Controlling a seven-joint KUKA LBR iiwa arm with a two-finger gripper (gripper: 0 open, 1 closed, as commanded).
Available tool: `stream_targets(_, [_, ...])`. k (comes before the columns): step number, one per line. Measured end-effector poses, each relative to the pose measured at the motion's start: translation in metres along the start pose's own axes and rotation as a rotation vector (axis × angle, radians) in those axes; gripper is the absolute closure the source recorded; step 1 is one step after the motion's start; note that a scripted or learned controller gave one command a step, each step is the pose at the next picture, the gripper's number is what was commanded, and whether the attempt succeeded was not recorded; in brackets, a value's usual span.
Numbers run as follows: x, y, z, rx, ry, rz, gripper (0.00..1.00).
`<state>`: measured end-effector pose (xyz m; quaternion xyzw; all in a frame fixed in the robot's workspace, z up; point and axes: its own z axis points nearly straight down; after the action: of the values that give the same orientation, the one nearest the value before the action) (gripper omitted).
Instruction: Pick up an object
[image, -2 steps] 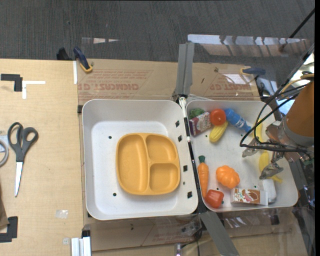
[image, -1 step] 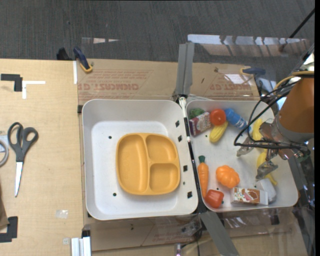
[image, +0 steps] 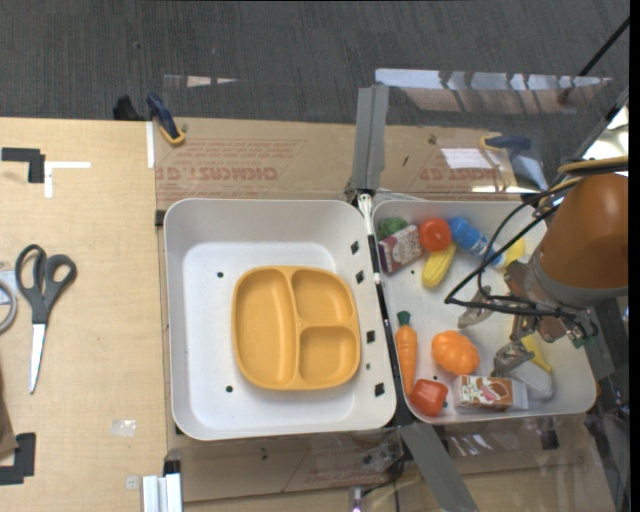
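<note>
- You see the hand (image: 520, 338) low in the right bin (image: 575, 405), lower right of frame; its fingers look spread with nothing between them, though cables blur the view.
- Orange fruit (image: 455, 351) lies just left of it; juice carton (image: 484, 392) just below.
- Left bin (image: 190, 330) holds the yellow divided plate (image: 296, 327).

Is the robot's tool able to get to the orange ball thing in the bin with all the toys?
Probably yes. The tool hangs over the right bin, just right of the orange fruit. The fruit's top is uncovered; the carrot and juice carton lie beside it, not over it.
</note>
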<state>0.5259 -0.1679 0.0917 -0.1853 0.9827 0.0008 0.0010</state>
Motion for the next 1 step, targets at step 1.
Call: stream_targets(1, [-0.024, 0.0375, 0.0004, 0.0, 0.0, 0.103, 0.0])
